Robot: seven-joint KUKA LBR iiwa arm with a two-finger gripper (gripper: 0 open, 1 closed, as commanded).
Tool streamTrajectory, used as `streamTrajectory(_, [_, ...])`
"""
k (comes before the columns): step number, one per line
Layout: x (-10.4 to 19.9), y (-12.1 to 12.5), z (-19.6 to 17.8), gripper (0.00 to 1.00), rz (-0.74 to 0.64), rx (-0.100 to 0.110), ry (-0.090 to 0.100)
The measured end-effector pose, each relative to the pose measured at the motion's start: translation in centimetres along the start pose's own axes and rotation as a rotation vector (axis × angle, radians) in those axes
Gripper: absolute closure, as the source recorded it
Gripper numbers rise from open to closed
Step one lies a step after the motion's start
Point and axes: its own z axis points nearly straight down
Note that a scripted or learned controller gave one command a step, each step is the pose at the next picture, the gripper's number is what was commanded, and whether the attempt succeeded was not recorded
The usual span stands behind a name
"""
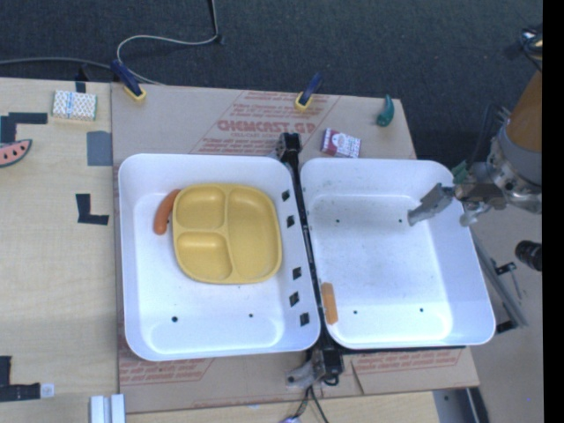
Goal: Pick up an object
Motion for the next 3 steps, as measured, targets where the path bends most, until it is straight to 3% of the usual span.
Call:
streamTrajectory(1, [8.1, 0.7, 9.4, 0.0, -0.002, 0.002, 0.001])
streamTrajectory(2, [6.2, 1.8, 17.1, 0.0, 0.001, 0.003, 0.001])
streamTrajectory(3, [6.7, 5.8, 19.4, 0.0, 0.0, -0.001, 0.001])
